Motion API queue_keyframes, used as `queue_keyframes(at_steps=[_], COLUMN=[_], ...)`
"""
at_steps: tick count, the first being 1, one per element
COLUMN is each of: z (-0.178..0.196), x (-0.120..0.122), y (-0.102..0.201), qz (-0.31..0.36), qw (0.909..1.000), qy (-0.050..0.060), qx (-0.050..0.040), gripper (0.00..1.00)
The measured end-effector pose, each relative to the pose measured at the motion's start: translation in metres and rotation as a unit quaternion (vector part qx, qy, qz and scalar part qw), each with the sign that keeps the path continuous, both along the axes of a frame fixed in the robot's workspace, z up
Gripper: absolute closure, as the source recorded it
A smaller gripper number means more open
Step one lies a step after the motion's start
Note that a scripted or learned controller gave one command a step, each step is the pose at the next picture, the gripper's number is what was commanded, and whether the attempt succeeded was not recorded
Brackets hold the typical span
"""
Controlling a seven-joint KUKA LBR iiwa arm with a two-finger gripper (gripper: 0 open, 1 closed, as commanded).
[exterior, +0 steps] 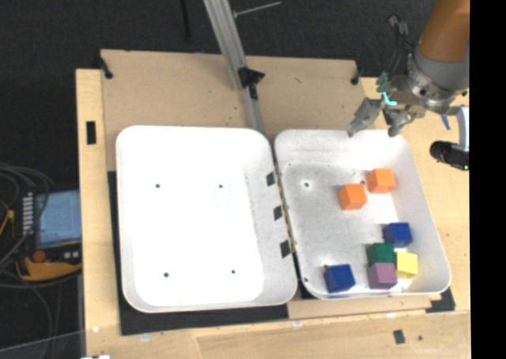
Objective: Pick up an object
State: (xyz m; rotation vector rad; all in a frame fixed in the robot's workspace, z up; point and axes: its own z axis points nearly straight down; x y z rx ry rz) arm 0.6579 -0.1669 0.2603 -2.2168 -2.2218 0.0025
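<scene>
Bench (pixel 158 88) view from above, carrying 2 white bins side by side: the left bin (pixel 190 215) and the right bin (pixel 316 144).

Holding 7 cubes in the right bin, every one lying loose on the floor. Sitting near the middle: the left orange cube (pixel 353 196) and the right orange cube (pixel 381 180), close together, possibly touching at a corner. Crowding toward the near right corner: the upper blue cube (pixel 398 233), the green cube (pixel 380 253), the yellow cube (pixel 406 262) and the purple cube (pixel 382 274), the last 3 pressing against one another. Standing apart near the front wall: the lower blue cube (pixel 338 277).

Hovering over the far rim of the right bin with the tool (pixel 378 124) spread apart and gripping nothing. Reaching in from the right, orange band above the wrist, fingers pointing down and splaying toward the bin.

Judging the step in hand as the approach before any grasp. Doing it well probably meaning going for the left orange cube or the lower blue cube, each having free sides for 2 fingers. Moving toward the bin's middle, turning the wrist to square the fingers with 2 opposite faces, descending straight, then closing low on the cube. Avoiding the tight cluster, with too little room there for a finger to slip between neighbours.
</scene>
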Motion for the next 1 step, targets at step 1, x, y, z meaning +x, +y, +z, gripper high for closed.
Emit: queue_keyframes(at_steps=[1], z=[0.003], x=[0.0006], y=[-0.001], qz=[0.001], qw=[1.0], qy=[-0.002], qx=[-0.002], gripper=[0.0])
